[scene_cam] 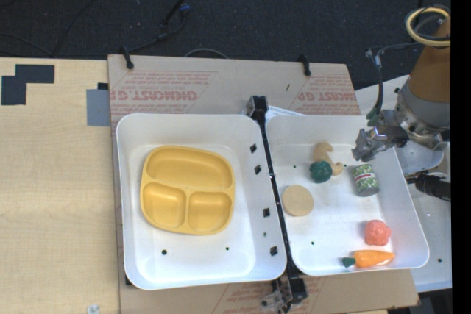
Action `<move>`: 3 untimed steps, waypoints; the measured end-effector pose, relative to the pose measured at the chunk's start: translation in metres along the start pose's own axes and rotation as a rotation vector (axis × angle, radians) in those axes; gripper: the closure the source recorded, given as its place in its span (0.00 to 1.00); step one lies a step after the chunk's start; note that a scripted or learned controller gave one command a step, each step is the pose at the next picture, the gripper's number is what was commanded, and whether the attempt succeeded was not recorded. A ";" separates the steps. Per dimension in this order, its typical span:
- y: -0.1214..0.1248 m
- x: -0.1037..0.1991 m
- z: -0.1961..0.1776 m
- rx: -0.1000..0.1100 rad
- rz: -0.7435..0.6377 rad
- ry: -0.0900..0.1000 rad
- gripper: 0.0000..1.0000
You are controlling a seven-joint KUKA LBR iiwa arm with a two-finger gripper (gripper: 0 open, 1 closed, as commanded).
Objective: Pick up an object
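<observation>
Green can (364,179) is lying in the right bin (412,232), w/ the end effector (366,145) hovering just above-right of it, not touching; can't tell its state. Left of the can are sitting a teal ball (321,171), beige lump (323,152) & tan disc (298,200); below it a red ball (377,232) & carrot (372,258). Farther left of the can, the left bin (132,232) is holding a yellow tray (188,189).

Robotics lab: cardboard-backed white bins (147,261) on bench (51,195), loose cables (184,7), dark floor.
</observation>
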State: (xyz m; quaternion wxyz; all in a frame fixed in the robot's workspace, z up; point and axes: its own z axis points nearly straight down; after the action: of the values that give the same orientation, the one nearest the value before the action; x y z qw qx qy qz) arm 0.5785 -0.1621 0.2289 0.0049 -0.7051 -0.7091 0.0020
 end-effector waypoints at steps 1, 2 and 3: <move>-0.007 0.054 -0.005 -0.001 0.000 -0.001 1.00; -0.016 0.104 -0.009 0.000 0.000 -0.001 1.00; -0.014 0.159 -0.009 0.000 0.000 -0.002 1.00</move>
State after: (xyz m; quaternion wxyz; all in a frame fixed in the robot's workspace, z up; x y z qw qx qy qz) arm 0.5635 -0.0037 0.2391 0.0041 -0.7049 -0.7093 0.0028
